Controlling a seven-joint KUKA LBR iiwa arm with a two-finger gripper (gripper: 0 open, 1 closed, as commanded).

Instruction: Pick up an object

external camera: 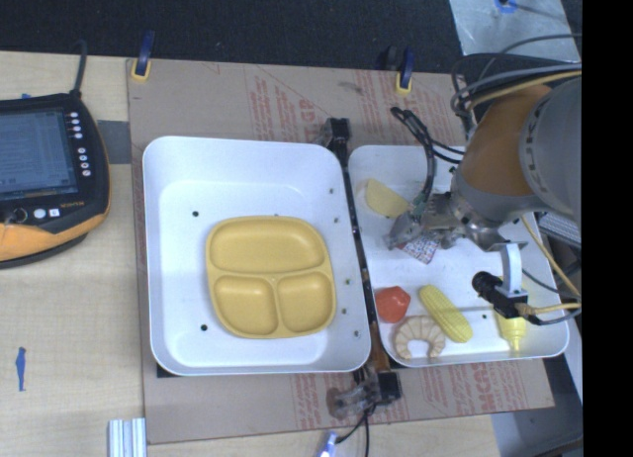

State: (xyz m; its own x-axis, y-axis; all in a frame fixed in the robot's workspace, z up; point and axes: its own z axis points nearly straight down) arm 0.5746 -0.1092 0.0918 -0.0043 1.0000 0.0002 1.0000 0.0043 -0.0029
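While the grey arm (pixel 539 163) reaches in from the right, its jaws (pixel 420 230) sit low over the right bin (pixel 460 346) — whether they are released or clenched cannot be told, and nothing is visibly caught between them. Just beside them lies a pale yellow piece (pixel 384 197). Nearer the front edge rest a red tomato (pixel 393 303), a corn cob (pixel 445 313) and a croissant (pixel 420 335). The left bin (pixel 178 178) holds a yellow divided plate (pixel 270 275) — a teach pendant (pixel 45 178) lies on the worktop.

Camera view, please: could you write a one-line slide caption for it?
KUKA arm's gripper low in the right bin near toy corn, tomato and croissant; yellow divided plate in the left bin.
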